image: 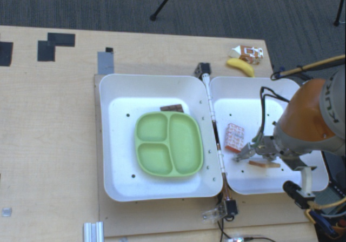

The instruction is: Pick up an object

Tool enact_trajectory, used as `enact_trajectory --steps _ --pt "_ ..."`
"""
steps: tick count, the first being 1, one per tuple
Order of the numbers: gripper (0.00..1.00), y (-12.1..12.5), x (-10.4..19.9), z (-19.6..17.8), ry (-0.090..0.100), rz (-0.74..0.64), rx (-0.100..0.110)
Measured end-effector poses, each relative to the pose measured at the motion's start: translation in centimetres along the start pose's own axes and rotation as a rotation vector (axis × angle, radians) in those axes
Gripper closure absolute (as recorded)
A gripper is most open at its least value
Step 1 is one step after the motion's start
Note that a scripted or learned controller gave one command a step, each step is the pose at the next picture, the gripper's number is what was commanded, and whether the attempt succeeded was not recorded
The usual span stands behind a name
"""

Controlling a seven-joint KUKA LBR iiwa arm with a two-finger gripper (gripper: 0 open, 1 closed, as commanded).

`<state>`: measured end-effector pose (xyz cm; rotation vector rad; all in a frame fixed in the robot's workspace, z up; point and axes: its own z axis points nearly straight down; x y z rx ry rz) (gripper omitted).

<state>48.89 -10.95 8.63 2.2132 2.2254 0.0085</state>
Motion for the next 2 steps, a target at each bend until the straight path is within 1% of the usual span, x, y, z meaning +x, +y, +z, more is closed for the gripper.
enact_trajectory --steps 1,2 --pt "1.00 0.2 -0.1 -1.2 -0.003 -0.001 -0.007" --pt "1.00 0.0 4.1 -9.8 -0.001 0.001 0.002"
